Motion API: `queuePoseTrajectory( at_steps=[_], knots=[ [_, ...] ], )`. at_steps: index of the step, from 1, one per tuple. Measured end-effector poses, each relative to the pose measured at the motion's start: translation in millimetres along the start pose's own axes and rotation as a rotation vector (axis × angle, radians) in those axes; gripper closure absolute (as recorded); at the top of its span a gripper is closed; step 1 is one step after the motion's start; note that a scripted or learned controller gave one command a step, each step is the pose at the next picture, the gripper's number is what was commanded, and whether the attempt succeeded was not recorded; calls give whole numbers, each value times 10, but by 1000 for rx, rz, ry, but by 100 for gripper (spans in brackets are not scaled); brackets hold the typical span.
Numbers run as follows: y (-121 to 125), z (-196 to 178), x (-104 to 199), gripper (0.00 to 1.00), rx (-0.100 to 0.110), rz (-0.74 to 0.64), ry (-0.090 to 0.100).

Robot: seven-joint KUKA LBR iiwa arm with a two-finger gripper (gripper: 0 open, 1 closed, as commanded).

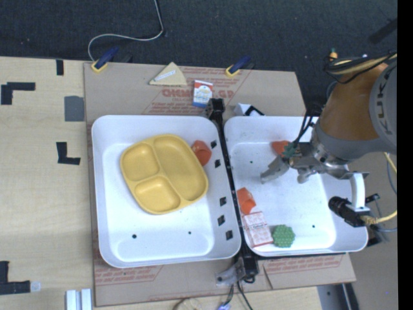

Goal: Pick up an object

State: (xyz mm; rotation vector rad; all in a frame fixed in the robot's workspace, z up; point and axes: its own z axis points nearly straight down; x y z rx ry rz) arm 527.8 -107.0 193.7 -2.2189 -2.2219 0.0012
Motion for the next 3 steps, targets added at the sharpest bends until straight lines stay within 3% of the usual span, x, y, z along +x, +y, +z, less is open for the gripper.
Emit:
queuePoseTrajectory(
  at_steps=[1, 2, 3],
  knots=[
    [595, 558, -399, 0, 1, 1, 0],
    [1274, 868, -355, 0, 0, 0, 0],
    [1275, 769, -349, 100, 1, -2, 0]
  ],
)
